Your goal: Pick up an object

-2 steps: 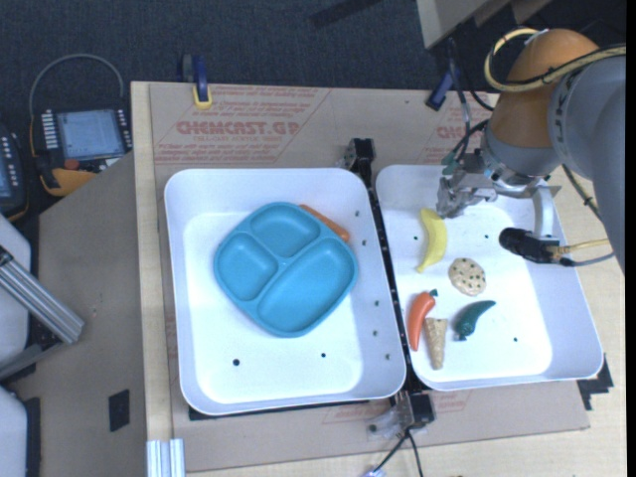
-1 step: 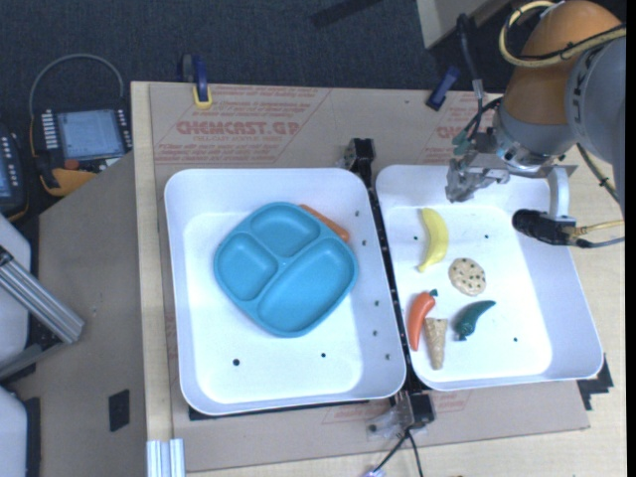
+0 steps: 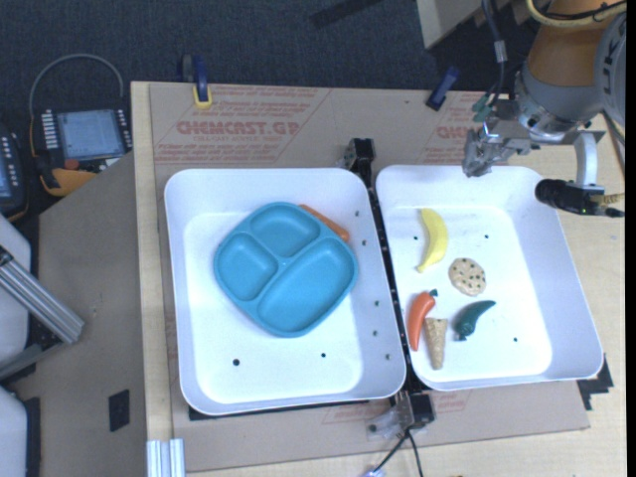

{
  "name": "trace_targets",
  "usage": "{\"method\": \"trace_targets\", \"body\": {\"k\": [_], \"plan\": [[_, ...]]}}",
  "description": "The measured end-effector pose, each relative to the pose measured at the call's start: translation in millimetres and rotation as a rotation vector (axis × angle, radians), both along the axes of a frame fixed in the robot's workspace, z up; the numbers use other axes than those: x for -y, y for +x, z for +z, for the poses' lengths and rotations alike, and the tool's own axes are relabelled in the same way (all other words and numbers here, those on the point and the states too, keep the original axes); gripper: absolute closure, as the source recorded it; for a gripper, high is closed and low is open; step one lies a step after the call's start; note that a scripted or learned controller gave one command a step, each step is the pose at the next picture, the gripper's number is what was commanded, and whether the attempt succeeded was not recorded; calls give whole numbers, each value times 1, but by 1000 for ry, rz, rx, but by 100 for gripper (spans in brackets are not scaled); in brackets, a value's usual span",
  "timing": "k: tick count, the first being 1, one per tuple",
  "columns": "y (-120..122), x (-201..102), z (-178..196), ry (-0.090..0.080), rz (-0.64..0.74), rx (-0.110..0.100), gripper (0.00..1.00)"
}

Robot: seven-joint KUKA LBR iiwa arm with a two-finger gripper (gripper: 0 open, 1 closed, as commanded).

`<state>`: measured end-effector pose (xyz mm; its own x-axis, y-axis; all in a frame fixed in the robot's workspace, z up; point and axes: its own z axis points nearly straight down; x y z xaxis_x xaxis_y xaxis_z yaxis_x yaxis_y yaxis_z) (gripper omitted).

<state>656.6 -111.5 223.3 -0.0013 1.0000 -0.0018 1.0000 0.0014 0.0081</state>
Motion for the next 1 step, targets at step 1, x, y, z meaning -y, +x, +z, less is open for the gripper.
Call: {"method": "trace_targets", "body": {"k": [1], "plan": [[1,0,20,0,0,-3,100]]}}
